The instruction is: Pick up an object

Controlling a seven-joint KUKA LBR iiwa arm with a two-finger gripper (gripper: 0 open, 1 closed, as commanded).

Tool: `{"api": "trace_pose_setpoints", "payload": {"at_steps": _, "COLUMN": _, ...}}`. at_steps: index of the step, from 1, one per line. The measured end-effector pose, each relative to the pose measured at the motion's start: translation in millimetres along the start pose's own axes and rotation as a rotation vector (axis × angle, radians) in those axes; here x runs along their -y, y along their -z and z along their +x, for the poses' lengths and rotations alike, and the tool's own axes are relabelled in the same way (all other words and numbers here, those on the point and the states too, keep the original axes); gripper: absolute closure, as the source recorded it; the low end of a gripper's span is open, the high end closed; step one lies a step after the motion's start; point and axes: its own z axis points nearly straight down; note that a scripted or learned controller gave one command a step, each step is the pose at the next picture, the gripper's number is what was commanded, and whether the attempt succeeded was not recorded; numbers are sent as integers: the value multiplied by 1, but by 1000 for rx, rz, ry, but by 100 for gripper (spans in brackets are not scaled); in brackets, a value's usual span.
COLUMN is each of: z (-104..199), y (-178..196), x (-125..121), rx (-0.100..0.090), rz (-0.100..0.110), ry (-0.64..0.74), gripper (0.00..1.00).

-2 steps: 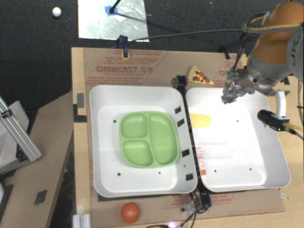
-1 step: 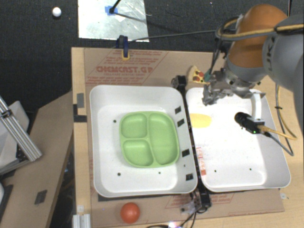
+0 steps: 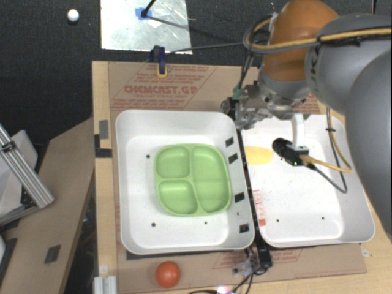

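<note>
A green divided plate [image 3: 191, 179] lies flat in the middle of the left bin [image 3: 131, 225]. A small flat yellow object [image 3: 258, 156] rests in the right bin [image 3: 318, 225], close to the wall between the bins. My gripper [image 3: 244, 115] hangs at the far end of that dividing wall, a little beyond the yellow object and off the plate's far right corner. The grey arm with its orange band [image 3: 300, 23] comes down over the right bin's far side and hides that part of the bin.
A black device with a green light [image 3: 289, 152] and a yellow cable [image 3: 327, 167] hangs beside the yellow object. An orange-red ball [image 3: 167, 274] sits on the cardboard in front of the left bin. A blue clamp [image 3: 159, 59] stands behind the bins.
</note>
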Motion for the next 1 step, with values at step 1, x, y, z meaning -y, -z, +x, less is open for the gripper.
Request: {"api": "trace_pose_setpoints", "payload": {"at_steps": 1, "z": 57, "y": -15, "x": -3, "rx": 0, "rz": 2, "ry": 0, "gripper": 100}}
